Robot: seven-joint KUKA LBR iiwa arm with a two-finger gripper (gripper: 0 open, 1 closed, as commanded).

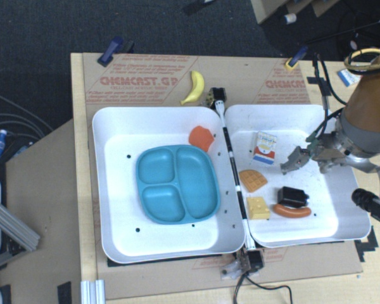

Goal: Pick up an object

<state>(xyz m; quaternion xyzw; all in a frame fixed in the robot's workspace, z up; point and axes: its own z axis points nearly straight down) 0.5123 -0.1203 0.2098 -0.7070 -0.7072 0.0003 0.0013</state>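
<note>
At the near edge of the tabletop [177, 277] a black cable [266, 290] runs off from a small clamp where the two bins meet. In the right bin [342, 227], nearest the front, lie a sausage [292, 211] and, to its left, a yellow cheese cube [258, 208]; a black block [292, 197] sits touching the sausage's far side. A little farther back lies a waffle [253, 180], close to the bin's left wall, and beyond it a small white carton [265, 148] with red and blue print. The pincer [294, 161] hangs over the middle of this bin, reaching in from the right — it sits between the carton and the black block, with nothing between its fingers; whether they are apart or together I cannot tell, as the tips blur into one dark shape. In the left bin [114, 189] a blue divided plate [177, 183] takes up the centre, and an orange lump [202, 137] rests just past its far right corner. Beyond both bins, on the bare board, lies a banana [194, 88], and farther left a blue clip [109, 52] grips the tabletop's far edge.
</note>
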